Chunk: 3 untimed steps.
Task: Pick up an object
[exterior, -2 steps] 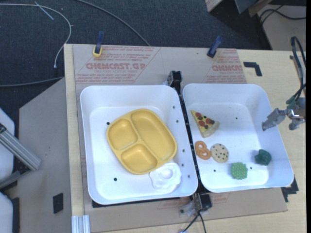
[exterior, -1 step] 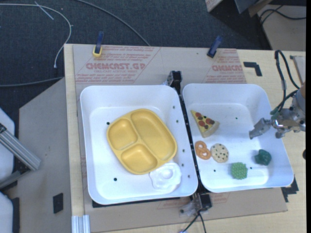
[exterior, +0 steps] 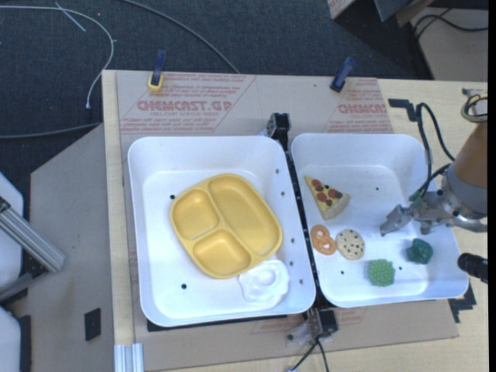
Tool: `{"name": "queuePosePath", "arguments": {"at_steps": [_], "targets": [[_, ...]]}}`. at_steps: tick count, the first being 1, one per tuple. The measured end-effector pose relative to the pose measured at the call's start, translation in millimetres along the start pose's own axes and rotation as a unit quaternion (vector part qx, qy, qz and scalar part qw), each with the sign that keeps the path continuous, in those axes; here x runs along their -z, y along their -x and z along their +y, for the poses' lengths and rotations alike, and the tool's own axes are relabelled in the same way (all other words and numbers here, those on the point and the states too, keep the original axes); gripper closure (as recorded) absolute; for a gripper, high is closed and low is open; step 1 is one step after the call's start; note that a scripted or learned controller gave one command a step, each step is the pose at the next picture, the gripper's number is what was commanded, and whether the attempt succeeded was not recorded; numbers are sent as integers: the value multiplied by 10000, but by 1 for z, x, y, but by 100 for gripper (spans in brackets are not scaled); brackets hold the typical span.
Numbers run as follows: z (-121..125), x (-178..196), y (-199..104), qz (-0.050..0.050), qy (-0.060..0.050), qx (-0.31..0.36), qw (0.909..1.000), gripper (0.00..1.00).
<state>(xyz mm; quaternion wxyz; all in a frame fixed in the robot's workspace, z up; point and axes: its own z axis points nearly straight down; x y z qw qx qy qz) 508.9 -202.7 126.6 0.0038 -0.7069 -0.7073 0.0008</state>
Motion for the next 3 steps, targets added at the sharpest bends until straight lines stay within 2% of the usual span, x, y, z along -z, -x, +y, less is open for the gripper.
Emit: {"name": "queuePosePath", "arguments": {"at_steps": [1,2,3], "targets": [[0,-44,-1,-2,6,-4,10000,0],[1,-31,0,-10,36,-4,10000,100],[5,25,10,-32,57,0,10000,100]]}}
